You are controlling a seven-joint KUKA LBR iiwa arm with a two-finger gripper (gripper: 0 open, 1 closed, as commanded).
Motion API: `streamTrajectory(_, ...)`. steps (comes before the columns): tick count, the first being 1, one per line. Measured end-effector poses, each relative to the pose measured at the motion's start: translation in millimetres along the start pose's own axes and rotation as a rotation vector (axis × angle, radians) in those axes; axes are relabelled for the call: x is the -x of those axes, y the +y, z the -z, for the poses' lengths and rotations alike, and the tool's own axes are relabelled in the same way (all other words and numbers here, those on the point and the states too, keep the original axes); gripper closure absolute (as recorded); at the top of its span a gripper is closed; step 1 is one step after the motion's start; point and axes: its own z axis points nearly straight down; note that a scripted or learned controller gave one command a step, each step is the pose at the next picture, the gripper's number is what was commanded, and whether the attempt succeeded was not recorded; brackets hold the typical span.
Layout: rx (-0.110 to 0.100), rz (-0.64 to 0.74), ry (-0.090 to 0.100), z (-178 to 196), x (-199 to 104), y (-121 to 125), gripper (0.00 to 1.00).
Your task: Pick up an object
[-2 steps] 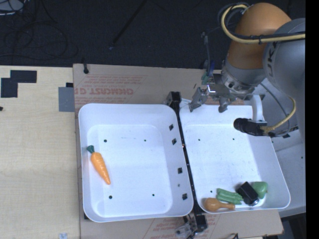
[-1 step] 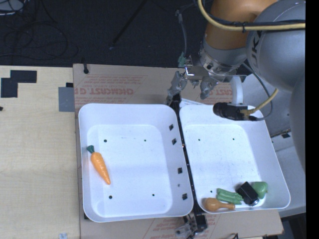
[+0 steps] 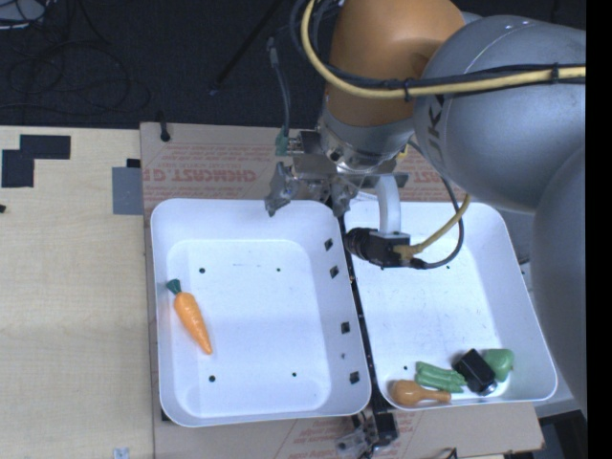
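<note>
An orange toy carrot (image 3: pixel 192 322) with a green top lies at the left side of the left bin (image 3: pixel 251 409). In the right bin's (image 3: pixel 516 285) front corner sit a green pod-like toy (image 3: pixel 439 376), a black block (image 3: pixel 475 370), a green lump (image 3: pixel 499 360) and a tan pear-shaped toy (image 3: pixel 417 393), all bunched together. My gripper (image 3: pixel 306 200) hangs over the back rim of the left bin, near the divider between the bins. Its fingers stand open with nothing between them. It is far from every object.
The arm's large grey body and orange band cover the upper right and the back of the right bin. A black cable fitting (image 3: pixel 376 247) dangles over the right bin's back left. A wooden bench top (image 3: pixel 67 285) lies to the left.
</note>
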Motion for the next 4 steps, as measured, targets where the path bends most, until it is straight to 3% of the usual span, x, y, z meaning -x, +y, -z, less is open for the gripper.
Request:
streamTrajectory(1,0.002,-0.006,-0.003,-40,-31,31,0.00)
streamTrajectory(2,0.002,-0.007,-0.003,-38,-30,29,0.00)
streamTrajectory(3,0.005,-0.006,-0.002,-12,-54,33,0.00)
streamTrajectory(4,0.002,-0.005,-0.003,-43,-112,41,0.00)
